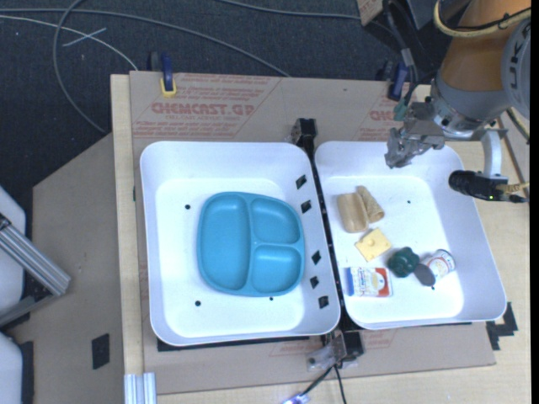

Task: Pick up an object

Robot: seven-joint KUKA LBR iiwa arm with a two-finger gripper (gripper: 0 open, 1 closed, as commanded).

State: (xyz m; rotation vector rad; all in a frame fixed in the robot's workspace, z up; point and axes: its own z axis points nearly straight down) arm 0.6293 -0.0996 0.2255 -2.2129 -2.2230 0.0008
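Observation:
The right bin (455, 301) holds a tan bread-like roll (358, 209), a small yellow cheese wedge (372, 245), a dark green round object (403, 262), a small white and red round object (440, 264) and a white, red and blue packet (368, 282). My gripper (405, 151) hangs over the far edge of the right bin, well above and behind the roll. Nothing shows between its fingers. A blue divided plate (250, 244) lies in the left bin (164, 225).
A black clamp row (312, 217) runs between the two bins. The bins rest on a cardboard sheet (210, 103) with a blue and yellow clip (168, 74) at its far edge. Cables (84, 23) lie on the dark floor behind.

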